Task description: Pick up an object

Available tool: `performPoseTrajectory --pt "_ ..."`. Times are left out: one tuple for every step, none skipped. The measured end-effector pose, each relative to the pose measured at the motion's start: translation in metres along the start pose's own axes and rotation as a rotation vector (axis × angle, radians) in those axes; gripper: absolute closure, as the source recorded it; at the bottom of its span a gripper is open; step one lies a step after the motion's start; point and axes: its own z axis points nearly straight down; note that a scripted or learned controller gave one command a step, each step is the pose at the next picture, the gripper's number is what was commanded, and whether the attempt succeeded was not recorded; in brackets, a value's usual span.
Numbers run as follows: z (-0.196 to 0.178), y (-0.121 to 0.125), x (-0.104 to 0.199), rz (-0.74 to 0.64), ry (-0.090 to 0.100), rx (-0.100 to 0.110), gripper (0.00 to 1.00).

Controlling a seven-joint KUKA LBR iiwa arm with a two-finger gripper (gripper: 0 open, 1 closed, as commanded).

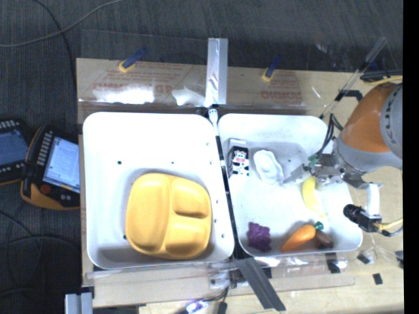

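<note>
The right bin (288, 126) holds several small items. A yellow banana (312, 197) lies near its right wall, with an orange carrot (299, 237) and a brown piece (324, 240) at the front. Purple grapes (259, 235) sit at the front left. A white object (267, 165) and a small black-and-white item (239, 161) lie toward the back. My gripper (319, 170) reaches in over the right wall and hangs just above the banana's upper end. Nothing is visibly held in it.
The left bin (105, 142) carries a large yellow divided tray (169, 214) at its front centre. A handheld controller (49, 169) lies on the floor to the left. The arm's orange band (366, 126) stands over the bench's right side.
</note>
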Motion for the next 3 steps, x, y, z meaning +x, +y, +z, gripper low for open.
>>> performPoseTrajectory --pt "0.007 0.004 0.019 0.033 -0.011 -0.009 0.0" --pt "0.008 0.038 0.032 -0.107 -0.013 -0.007 0.0" --pt "0.002 0.003 -0.003 0.032 0.004 -0.023 0.0"
